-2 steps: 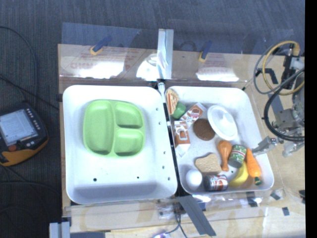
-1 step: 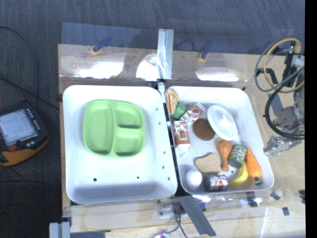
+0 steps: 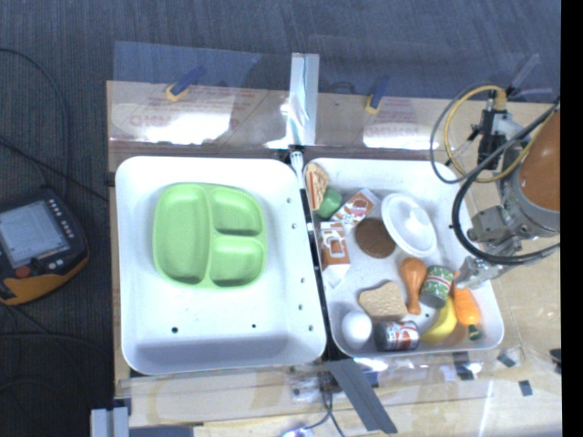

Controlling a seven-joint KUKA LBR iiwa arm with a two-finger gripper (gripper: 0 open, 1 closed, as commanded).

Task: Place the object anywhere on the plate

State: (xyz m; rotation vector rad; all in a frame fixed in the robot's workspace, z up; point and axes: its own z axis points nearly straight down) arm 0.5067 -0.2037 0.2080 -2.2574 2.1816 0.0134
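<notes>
A green divided plate [image 3: 209, 234] lies in the left white bin [image 3: 219, 344] with nothing on it. The right bin [image 3: 487, 335] holds several toy foods: a chicken drumstick [image 3: 414, 279], a green can [image 3: 437, 286], an orange carrot [image 3: 465, 306], a banana [image 3: 444, 322], a bread slice [image 3: 383, 299], a brown cookie [image 3: 373, 237] and a white bowl [image 3: 408, 223]. My gripper [image 3: 476, 272] hangs at the right bin's right side, just above the carrot and beside the green can. I see nothing held in it.
A pizza slice [image 3: 316, 188], small cartons [image 3: 335, 243], a white egg [image 3: 355, 328] and a dark can [image 3: 397, 337] crowd the right bin's left and front. Cables [image 3: 469, 153] loop above the arm. A teach pendant [image 3: 41, 239] lies off the bench at left.
</notes>
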